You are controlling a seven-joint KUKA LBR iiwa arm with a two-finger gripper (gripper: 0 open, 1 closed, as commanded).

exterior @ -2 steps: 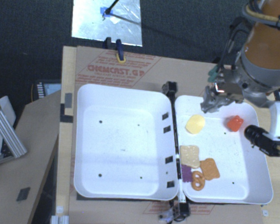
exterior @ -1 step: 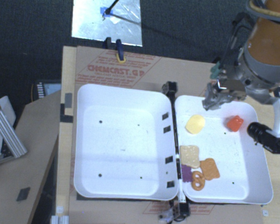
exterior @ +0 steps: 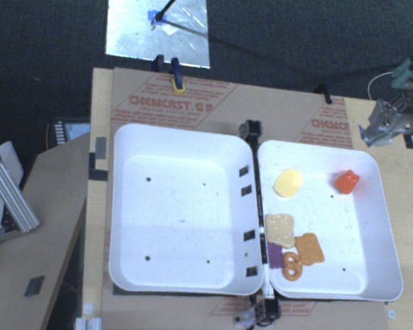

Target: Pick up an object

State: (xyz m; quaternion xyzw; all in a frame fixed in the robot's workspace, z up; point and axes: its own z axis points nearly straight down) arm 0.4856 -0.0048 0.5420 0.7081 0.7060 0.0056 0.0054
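Note:
The right bin (exterior: 372, 231) holds several small items. A pale yellow lump (exterior: 288, 182) lies near its far left, and a red piece (exterior: 346, 181) sits near its far right. Toward the near left lie a beige toast slice (exterior: 280, 228), a brown toast-shaped piece (exterior: 309, 248), a pretzel (exterior: 292, 266) and a purple piece (exterior: 275, 255) tucked beside them. My gripper (exterior: 381, 130) hangs at the upper right, beyond the bin's far right corner and apart from every item. It looks blurred and small.
The left bin (exterior: 124, 211) lies beside the right one, joined by a black hinge strip (exterior: 256, 207). Both rest on a cardboard sheet (exterior: 218, 105). A shiny foil square (exterior: 159, 20) lies at the back. A metal rail (exterior: 2, 180) stands at the left.

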